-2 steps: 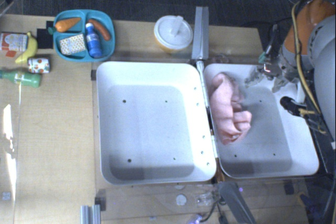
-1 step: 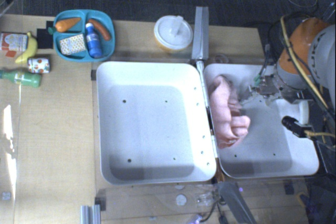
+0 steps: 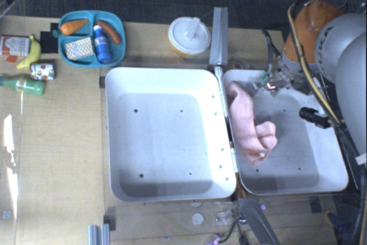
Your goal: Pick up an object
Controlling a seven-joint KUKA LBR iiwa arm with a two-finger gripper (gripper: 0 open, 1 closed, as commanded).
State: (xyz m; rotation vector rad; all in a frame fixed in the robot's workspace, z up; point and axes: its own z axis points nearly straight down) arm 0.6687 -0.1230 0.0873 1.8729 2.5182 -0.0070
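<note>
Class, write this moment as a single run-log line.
task: pick up an object | gripper: over right bin, far-left corner | pink cloth: lying in right bin, not held | left bin: untouched

The arm (image 3: 344, 49) is seen entering from the right edge of the frame, occupying the upper right. A large grey link is seen at the far right, with the orange band (image 3: 312, 23) just left of it near the top. Black and yellow cables are draped along the arm's left side. The gripper (image 3: 269, 84) is located at the arm's left end, right of frame centre. The spacing of its tips cannot be resolved.
</note>
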